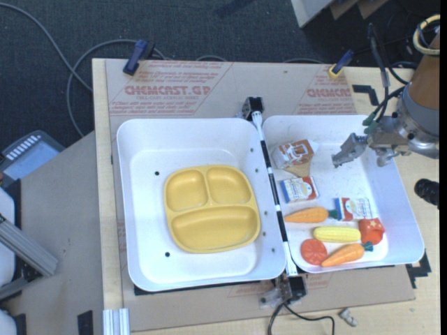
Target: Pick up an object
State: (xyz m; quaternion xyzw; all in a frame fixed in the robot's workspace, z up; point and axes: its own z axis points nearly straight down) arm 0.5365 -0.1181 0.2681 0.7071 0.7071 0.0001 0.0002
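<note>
Fingers of the gripper (348,152) hang over the right bin (405,208); I cannot tell if they are open. Toy food (335,243) lies below. The left bin (140,187) holds a yellow tray (209,208).

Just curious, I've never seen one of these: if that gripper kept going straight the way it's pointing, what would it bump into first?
The gripper points left and down over the right bin. Going straight on, it would probably meet the brown carton first, though depth is hard to judge from above.
</note>
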